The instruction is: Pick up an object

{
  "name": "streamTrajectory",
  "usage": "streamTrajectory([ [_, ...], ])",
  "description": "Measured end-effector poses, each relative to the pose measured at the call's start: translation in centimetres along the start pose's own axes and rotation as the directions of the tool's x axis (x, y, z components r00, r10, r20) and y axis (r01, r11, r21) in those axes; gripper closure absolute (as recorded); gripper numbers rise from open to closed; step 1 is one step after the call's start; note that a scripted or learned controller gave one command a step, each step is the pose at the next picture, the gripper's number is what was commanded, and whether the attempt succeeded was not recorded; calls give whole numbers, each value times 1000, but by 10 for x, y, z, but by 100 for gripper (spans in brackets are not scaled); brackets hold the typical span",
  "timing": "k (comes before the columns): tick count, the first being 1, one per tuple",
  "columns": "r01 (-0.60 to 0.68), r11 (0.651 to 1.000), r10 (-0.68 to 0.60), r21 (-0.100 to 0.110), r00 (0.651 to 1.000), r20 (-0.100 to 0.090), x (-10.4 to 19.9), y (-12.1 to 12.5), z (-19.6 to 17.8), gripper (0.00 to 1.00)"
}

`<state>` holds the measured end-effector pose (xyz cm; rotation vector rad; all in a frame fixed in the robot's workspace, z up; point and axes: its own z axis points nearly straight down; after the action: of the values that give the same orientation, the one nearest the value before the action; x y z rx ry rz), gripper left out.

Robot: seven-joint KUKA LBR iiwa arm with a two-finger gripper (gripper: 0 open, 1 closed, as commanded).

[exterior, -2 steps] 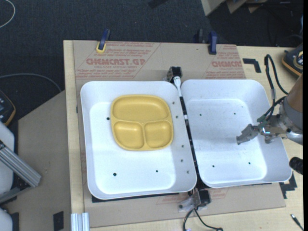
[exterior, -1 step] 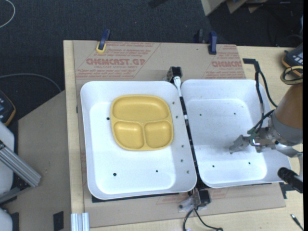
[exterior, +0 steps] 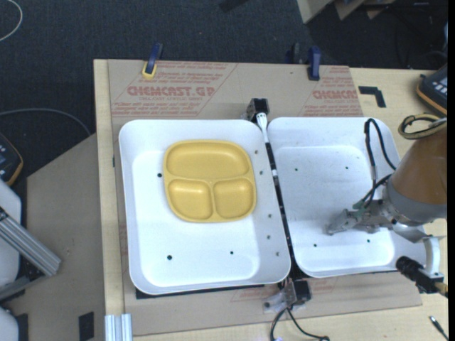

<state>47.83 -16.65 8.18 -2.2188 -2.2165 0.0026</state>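
Smooth yellow 3-compartment plastic plate (exterior: 210, 180) w/ rounded corners lies in left white bin (exterior: 142, 247); end effector (exterior: 340, 224) in right bin (exterior: 313, 148), fingers' state unclear

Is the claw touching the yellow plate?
Apart. The camera view shows the claw over the right bin, while the plate lies in the left bin.

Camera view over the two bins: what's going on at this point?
A robot arm reaches in from the right, with its gripper low over the floor of the right bin. Nothing can be seen between its fingers. The one object to pick, a yellow divided plate, lies flat in the left bin, well apart from the gripper. So nothing has been picked up at this moment.
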Motion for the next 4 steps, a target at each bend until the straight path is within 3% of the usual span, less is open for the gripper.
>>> streamTrajectory([
  [1, -1, 1000, 1, -6, 1000, 3, -1, 1, -13, 100],
  [2, 2, 1000, -2, -11, 1000, 5, 4, -5, -71, 100],
  [4, 2, 1000, -2, -11, 1000, 5, 2, -3, -145, 100],
])
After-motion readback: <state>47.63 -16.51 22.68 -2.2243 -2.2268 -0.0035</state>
